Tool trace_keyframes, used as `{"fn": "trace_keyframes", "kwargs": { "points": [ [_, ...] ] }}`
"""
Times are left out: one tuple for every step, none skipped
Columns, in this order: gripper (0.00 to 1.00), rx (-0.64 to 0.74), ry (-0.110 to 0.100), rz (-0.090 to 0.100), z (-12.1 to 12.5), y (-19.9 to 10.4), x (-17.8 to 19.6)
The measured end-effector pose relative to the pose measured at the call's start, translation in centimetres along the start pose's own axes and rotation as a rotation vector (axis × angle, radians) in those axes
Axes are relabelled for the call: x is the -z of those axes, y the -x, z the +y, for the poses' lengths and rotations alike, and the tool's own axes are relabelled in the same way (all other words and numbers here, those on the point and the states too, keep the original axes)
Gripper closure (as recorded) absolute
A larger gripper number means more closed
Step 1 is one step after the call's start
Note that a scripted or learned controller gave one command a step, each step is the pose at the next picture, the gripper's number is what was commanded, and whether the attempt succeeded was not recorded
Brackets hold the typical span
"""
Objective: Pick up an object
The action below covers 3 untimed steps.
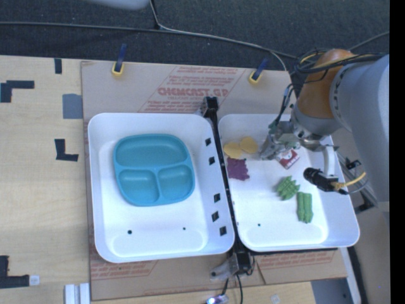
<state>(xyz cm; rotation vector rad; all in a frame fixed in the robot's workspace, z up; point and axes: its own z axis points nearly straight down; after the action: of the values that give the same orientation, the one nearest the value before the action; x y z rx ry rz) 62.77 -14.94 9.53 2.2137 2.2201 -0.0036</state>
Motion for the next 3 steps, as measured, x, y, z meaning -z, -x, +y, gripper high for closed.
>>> {"fn": "trace_keyframes", "kwargs": {
  "points": [
    [1.00,-0.001,-0.005,0.007,-0.6,0.4,4.3],
    [1.00,0.000,-0.002,0.006,-0.7,0.3,10.4],
    [1.00,0.000,-0.001,0.006,-0.2,0.4,16.4]
  ]
}}
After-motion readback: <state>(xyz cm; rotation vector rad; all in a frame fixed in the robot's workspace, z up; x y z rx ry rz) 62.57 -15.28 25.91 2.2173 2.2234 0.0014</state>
